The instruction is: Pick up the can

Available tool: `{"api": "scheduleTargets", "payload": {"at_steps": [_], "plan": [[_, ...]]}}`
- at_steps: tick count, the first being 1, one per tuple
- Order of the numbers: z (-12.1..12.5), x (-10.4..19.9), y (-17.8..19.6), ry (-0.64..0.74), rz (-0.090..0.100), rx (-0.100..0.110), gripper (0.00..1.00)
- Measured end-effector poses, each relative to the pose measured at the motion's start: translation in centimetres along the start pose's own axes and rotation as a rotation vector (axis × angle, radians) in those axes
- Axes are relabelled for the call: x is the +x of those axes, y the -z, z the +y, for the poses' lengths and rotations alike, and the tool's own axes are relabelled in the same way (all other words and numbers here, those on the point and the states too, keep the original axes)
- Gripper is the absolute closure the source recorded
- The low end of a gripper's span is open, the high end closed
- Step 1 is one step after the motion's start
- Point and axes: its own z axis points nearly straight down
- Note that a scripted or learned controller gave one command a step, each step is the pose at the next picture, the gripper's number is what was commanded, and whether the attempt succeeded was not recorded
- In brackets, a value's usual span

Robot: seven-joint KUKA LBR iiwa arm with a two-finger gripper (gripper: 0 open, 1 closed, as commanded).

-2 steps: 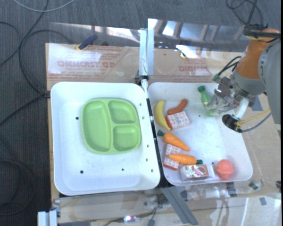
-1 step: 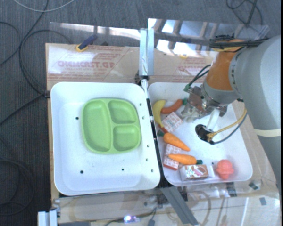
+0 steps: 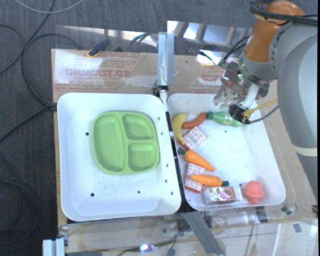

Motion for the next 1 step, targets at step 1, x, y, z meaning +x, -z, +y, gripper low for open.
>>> {"api": "scheduleTargets", "payload": {"at_steps": [1], "plan": [[-2.92,-5.60,1.74,0.690,0.004,-0.001,1.00]]}}
